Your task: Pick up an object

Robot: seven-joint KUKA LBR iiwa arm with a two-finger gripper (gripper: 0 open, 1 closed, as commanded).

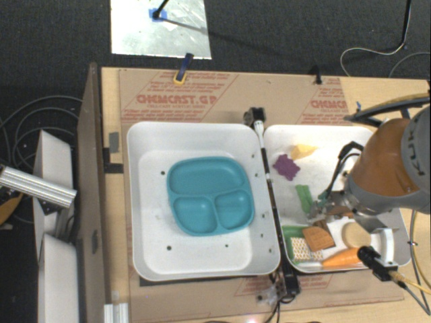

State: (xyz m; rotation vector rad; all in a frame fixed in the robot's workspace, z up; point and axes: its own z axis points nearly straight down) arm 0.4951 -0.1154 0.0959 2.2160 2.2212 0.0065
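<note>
The slim green plastic block point(304, 198) lies lengthwise up-bin, just left of the gripper point(328, 207); whether its jaws are closed, I cannot tell. Below them sits a tan cracker point(318, 237). The left white bin point(145, 180) holds a teal divided tray point(209, 194).

A single fixed camera looks down from above the bench point(202, 89) at a slight slant, far enough off to take in both white bins whole, the left bin point(145, 180) near the middle of the view and the right bin point(323, 136) toward its right side. Dark floor point(47, 32) shows past the bench's far edge and to the left, and the arm point(387, 167) enters from the right.
</note>
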